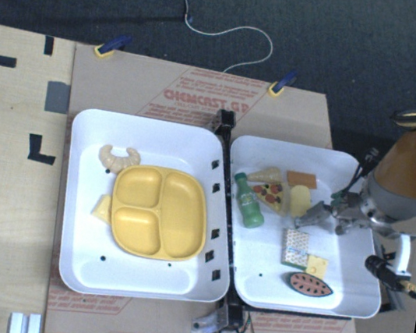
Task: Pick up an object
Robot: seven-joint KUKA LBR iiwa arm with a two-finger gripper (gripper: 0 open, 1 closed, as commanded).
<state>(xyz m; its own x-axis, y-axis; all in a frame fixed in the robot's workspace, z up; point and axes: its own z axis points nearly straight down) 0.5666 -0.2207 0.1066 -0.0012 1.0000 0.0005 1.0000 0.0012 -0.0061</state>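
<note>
My gripper [312, 216] hangs low over the right bin [344, 299], reaching in from the right. It sits just right of a pale yellow cylinder [298, 198] and just above a patterned packet [296, 246]. Around it lie a green bottle [249, 201], a pizza slice [270, 189], an orange block [301, 179], a small yellow square [317, 265] and a dark red oval piece [310, 285]. Nothing is visibly held.
The left bin [71, 253] holds a yellow divided plate [159, 211], a croissant [118, 157] and a pale yellow wedge [101, 207] tucked beside the plate. The grey arm with its orange band [407, 167] stands over the right bin's right wall. A black divider [225, 204] runs between the bins.
</note>
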